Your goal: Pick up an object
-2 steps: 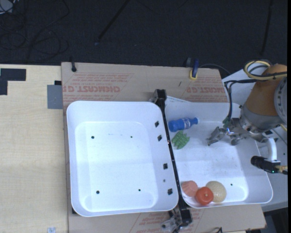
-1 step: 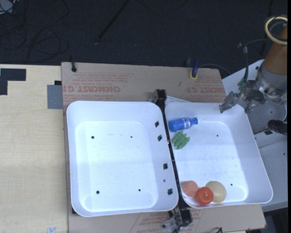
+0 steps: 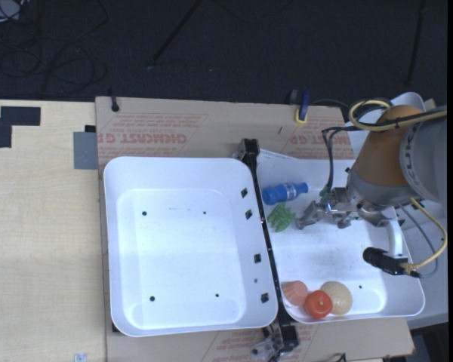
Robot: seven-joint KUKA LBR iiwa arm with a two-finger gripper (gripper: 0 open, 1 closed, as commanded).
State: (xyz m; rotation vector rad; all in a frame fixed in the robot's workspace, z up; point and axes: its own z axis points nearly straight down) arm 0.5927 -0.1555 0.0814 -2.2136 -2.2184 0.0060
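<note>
Camera view from above shows four small things in the right bin (image 3: 408, 304). A blue bottle (image 3: 284, 193) lies on its side near the bin's upper left, and a green object (image 3: 281, 219) sits just below it, close to the divider where the two bins meet. At the bin's lower edge a pink object (image 3: 294, 291), a red round object (image 3: 318, 304) and a pale yellow round object (image 3: 337, 296) cluster together, touching one another. The jaws (image 3: 311, 216) hang low over the middle of the right bin, just right of the green object and below the bottle; whether they are parted or closed I cannot tell, and nothing is visibly held between them. Behind them the grey arm (image 3: 423, 161) with its orange band reaches in from the right. The left bin (image 3: 113, 202) lies beside it on the cardboard-covered counter (image 3: 174, 123).
</note>
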